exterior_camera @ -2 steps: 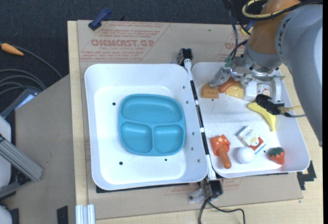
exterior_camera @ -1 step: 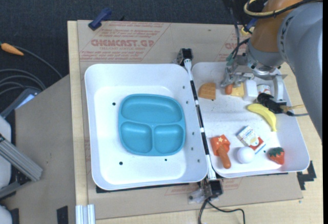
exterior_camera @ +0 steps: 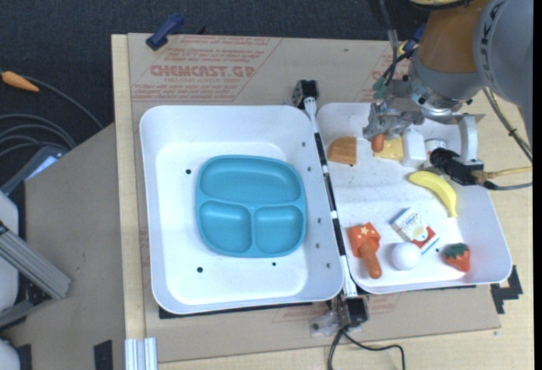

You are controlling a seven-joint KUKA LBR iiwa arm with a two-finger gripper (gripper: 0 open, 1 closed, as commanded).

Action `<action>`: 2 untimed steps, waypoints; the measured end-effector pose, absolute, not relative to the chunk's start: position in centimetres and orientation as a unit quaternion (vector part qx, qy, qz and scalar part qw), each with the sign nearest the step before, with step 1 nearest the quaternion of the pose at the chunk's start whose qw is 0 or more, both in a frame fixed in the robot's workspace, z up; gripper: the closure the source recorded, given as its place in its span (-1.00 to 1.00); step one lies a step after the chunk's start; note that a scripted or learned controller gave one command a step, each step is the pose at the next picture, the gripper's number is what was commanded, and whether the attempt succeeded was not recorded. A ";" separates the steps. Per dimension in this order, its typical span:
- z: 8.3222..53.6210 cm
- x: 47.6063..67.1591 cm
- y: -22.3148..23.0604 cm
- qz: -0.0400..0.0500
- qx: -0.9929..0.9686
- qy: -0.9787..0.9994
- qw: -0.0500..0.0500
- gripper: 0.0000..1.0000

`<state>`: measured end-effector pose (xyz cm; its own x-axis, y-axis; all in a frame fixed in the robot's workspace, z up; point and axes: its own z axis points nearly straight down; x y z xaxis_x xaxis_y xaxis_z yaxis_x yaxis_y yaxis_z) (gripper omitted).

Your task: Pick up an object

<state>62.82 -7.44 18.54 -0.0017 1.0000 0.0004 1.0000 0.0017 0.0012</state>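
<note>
Gripper (exterior_camera: 378, 138) is sitting low over the far end of the right bin (exterior_camera: 495, 233), fingers pointing down w/ a small orange-red thing (exterior_camera: 378, 142) right at the tips. Honestly can't tell if the fingers are clamping it or just touching, too small and blurry to say. Grey arm w/ the orange band (exterior_camera: 457, 17) is reaching in from the right above it.

Stuff around the gripper, going outward: a yellow cheese-looking wedge (exterior_camera: 390, 149) is lying just beside the tips on the right, and a brown bread-like piece (exterior_camera: 343, 150) is lying to the left, near the divider between the bins. A white block (exterior_camera: 414, 146) is sitting next to the wedge. Banana (exterior_camera: 436, 189) is lying a bit nearer the camera, curving toward the right wall.

Near end of that bin: an orange carrot-ish toy (exterior_camera: 366, 246) is lying by the divider, a white egg (exterior_camera: 405, 256) is sitting just beside it, a small white/red/blue carton (exterior_camera: 415, 226) is lying btwn those and the banana, and a strawberry (exterior_camera: 457, 256) is sitting in the near right corner.

Left bin (exterior_camera: 161, 190) is holding a blue compartment plate (exterior_camera: 251, 205), flat in the middle, well apart from everything else. Both bins are sitting on a cardboard sheet (exterior_camera: 203, 68) w/ red print.
</note>
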 end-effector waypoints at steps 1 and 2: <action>24.1 56.8 -5.2 0.000 0.707 0.708 -0.001 1.00; 22.9 47.9 3.2 -0.001 0.707 0.707 -0.002 1.00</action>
